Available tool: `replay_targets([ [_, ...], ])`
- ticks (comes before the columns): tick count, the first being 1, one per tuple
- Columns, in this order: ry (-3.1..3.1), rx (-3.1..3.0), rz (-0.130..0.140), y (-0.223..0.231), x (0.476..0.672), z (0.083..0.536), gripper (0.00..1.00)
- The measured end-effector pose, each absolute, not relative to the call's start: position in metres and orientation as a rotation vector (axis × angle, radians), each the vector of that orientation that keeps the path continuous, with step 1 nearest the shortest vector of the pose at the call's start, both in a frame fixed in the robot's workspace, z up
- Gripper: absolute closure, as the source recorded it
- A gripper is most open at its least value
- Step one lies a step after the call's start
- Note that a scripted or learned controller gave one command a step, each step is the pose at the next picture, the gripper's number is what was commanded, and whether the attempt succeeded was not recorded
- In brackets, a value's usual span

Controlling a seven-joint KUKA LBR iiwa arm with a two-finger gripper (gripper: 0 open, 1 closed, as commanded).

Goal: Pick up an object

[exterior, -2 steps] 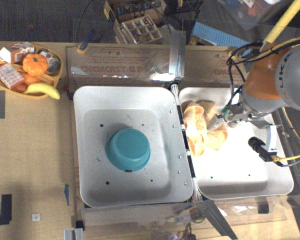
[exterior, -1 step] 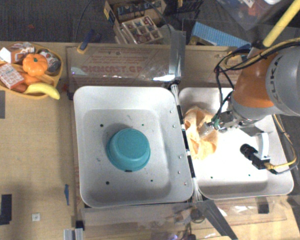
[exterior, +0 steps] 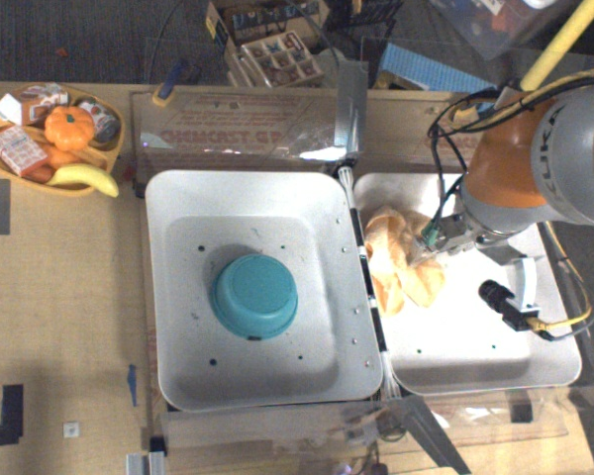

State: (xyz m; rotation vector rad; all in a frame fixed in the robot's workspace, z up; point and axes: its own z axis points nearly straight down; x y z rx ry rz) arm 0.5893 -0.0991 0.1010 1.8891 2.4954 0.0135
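Arm [exterior: 535,156]: grey with an orange band above the wrist, reaching in from the right over the right bin.
Gripper [exterior: 428,243]: low over the right bin's left part, tip at the upper right edge of the orange cloth; touching or just above it, cannot tell which.
Finger state: cannot tell; tip too small and blurred against the cloth to read.
Grasp: nothing seen between the fingers.
Orange cloth [exterior: 401,265]: crumpled, pale orange, lying in the right bin against its left wall, just beside the divide between the two bins.
Right bin [exterior: 475,349]: shallow, white; holds the cloth at left, with a black fitting and yellow cable [exterior: 520,310] over its right part.
Left bin [exterior: 183,211]: shallow, white, side by side with the right bin.
Teal bowl [exterior: 255,295]: upside down, round, near the middle of the left bin, well apart from the gripper.
Yellow plate [exterior: 49,151]: on the bench at far left, bearing an orange pumpkin-like item, a banana and small packets.
Background: clear plastic sheet behind the left bin; boxes and clutter on the dark floor beyond the bench.
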Motion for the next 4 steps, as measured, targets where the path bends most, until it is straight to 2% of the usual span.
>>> replay_targets([
  [1, 2.495, 1.889, 0.012, -0.1, 0.589, 0.101, 0.0],
  [2, 2.489, 1.891, 0.015, -0.101, 0.59, 0.112, 1.0],
  [3, 2.489, 1.89, 0.014, -0.101, 0.59, 0.112, 0.0],
  [4, 2.46, 1.94, 0.008, -0.104, 0.591, 0.091, 0.0],
])
